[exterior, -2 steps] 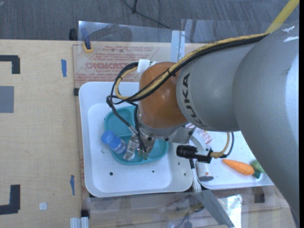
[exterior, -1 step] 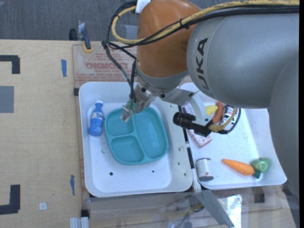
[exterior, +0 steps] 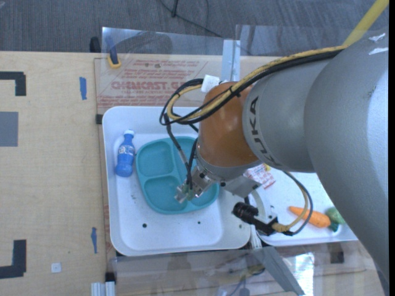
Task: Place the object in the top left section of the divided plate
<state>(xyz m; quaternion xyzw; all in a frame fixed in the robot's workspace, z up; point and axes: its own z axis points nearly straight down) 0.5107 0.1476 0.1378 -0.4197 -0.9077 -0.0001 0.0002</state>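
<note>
From the single overhead view, we see the grey arm [exterior: 321, 103] reaching in from the right, its orange band sitting over the left bin [exterior: 166, 239]. The tool [exterior: 185, 192] hangs low over the teal plate [exterior: 154, 165], above the plate's lower section near its right rim. Whether the tool is released or clenched we cannot tell; its tip is small and partly hidden under the wrist, and we see nothing clearly held there.

The plate lies in the left bin, with its dividers marking off an upper left section, an upper right one and a larger lower one. A small blue bottle [exterior: 125, 155] lies just beside the plate's left rim, on the bin floor, its long axis running roughly up and down the picture with the white cap toward the top. A carrot [exterior: 311, 217] lies in the right bin [exterior: 290, 193], well apart from the plate, its long axis running roughly left to right with the green end at the right.

We judge the bottle the likelier object: it lies to the left of the tool, across the plate. The top left section lies up and left of the tool, between it and the bottle.
</note>
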